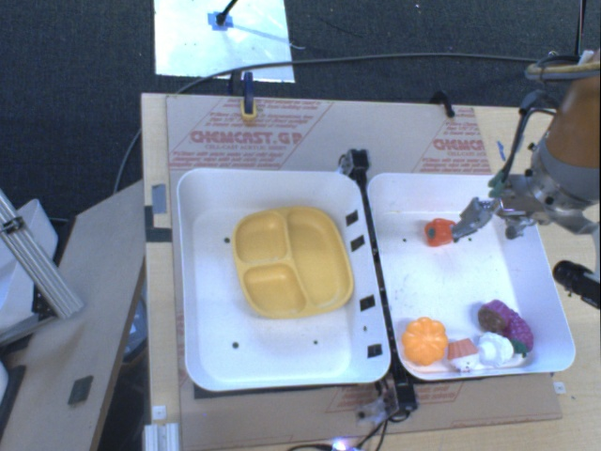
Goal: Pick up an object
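Two white bins [282,181], side by side. One yellow sectioned plate [293,261]. One red-orange toy [438,232]. One orange pumpkin [424,340]. One purple grape bunch [509,321]. Possibly two small white-and-pink items [481,350], clustered and indistinct.

A robotics laboratory is indicated. Two white bins [282,181] are mounted side by side on a bench sheet [310,125] printed "CHEMCAST GP". Cables [394,61] are routed across dark carpet [75,45], and an aluminium extrusion [38,261] is seen at the left.
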Tool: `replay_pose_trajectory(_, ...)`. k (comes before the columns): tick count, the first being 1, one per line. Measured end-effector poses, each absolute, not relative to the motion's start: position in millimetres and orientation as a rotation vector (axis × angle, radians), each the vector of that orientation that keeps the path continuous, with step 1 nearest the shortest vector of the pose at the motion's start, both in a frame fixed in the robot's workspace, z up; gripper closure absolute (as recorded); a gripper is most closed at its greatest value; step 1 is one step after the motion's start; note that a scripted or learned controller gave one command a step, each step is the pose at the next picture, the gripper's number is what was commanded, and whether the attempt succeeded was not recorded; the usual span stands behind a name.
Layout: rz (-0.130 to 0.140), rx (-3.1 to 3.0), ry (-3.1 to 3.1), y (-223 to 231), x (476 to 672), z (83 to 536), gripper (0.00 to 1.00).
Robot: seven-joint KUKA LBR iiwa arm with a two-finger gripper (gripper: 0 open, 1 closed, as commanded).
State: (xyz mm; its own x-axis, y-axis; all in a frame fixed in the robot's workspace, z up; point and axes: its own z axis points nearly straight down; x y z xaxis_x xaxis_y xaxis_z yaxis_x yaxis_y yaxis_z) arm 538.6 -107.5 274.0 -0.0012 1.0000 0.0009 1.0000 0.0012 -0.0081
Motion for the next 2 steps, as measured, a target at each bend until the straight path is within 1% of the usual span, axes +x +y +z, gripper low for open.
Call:
replay_pose_trajectory(1, -0.002, -2.219, -2.227, -107.4, 540.3, 279.0, 0.0)
replay_pose_trajectory(2, 0.001, -2.218, -2.223, -101.2, 543.0, 235.4, 0.0)
